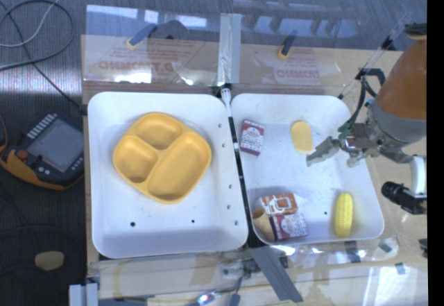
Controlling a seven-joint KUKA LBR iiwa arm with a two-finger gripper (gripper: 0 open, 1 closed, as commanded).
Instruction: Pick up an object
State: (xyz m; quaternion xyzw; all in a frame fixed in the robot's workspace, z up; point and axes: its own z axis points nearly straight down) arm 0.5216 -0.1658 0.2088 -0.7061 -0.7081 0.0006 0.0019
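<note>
My gripper [338,153] hangs over the right side of the right bin [361,228]. Its fingers are spread open with nothing between them. Just to its left a pale yellow piece [302,136] lies on the bin floor, apart from the fingertips. A small red and white carton [252,137] lies by the bin's left wall. A yellow corn cob [343,213] rests near the front right corner. A red and white box [285,218] sits at the front, with a tan item [259,223] tucked against its left side.
The left bin [111,228] holds a yellow divided plate [161,155]. Clear panels [229,48] stand behind both bins. A teach pendant [45,152] and cables lie on the floor to the left. The orange and grey arm [409,96] fills the right side.
</note>
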